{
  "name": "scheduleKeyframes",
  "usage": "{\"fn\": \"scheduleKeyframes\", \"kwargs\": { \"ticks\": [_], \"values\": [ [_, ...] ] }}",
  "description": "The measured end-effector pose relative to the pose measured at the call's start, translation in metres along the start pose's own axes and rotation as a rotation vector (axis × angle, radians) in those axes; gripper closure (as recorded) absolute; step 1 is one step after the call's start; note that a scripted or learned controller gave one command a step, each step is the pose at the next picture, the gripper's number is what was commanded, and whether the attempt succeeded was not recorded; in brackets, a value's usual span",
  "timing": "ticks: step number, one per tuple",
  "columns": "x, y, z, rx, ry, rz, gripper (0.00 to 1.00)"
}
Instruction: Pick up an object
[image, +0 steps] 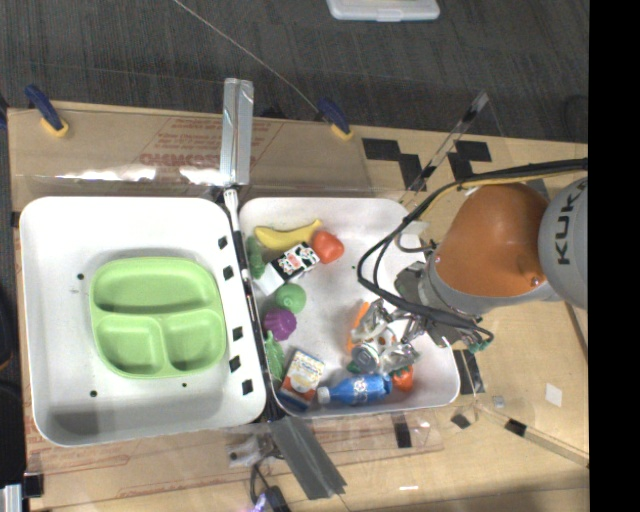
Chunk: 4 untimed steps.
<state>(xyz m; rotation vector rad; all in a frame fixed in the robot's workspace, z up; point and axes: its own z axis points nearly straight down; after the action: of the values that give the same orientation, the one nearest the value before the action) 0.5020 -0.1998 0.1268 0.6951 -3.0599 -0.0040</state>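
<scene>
Bench spans the view, cardboard-brown with clear plastic sheet at 12 o'clock. Two blue clamps sit on its far edge at 10 and 12 o'clock.

Left bin, white, shallow, fills the 9 o'clock half. Green divided tray lies flat in its middle, three compartments, nothing visible in them.

Right bin, white, sits just beside the left bin, toward 3 o'clock from it. Metal bar stands over the seam between bins at 12 o'clock.

Arm, grey with orange band, comes in from 3 o'clock, wrist over the right bin's 3 o'clock edge. Black cables loop off it toward bin centre.

Gripper is low in the right bin's 4 o'clock area, down among clutter. Jaw state: cannot tell, metal parts and objects blur together. Nothing clearly held.

Objects in right bin, pickable ones: yellow banana at 11 o'clock, touching black-white box; orange-red ball just beside at 12 o'clock. Green round piece and purple piece near the bin's 9 o'clock wall. Blue bottle lies flat along the 6 o'clock wall. Small printed carton at 7 o'clock, beside the bottle. Orange carrot-like piece touches the gripper's 10 o'clock side. Small orange item at gripper's 5 o'clock.
</scene>
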Motion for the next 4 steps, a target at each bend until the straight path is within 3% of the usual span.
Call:
{"fn": "scheduleKeyframes", "kwargs": {
  "ticks": [1, 2, 3, 4],
  "values": [
    [-0.026, 0.030, -0.118, 0.006, -0.011, 0.391, 1.00],
    [-0.026, 0.030, -0.117, 0.004, -0.008, 0.392, 0.00],
    [-0.034, 0.013, 0.023, -0.004, 0.006, 0.487, 0.00],
    [-0.084, -0.010, 0.034, 0.002, -0.005, 0.409, 0.00]
  ]
}}
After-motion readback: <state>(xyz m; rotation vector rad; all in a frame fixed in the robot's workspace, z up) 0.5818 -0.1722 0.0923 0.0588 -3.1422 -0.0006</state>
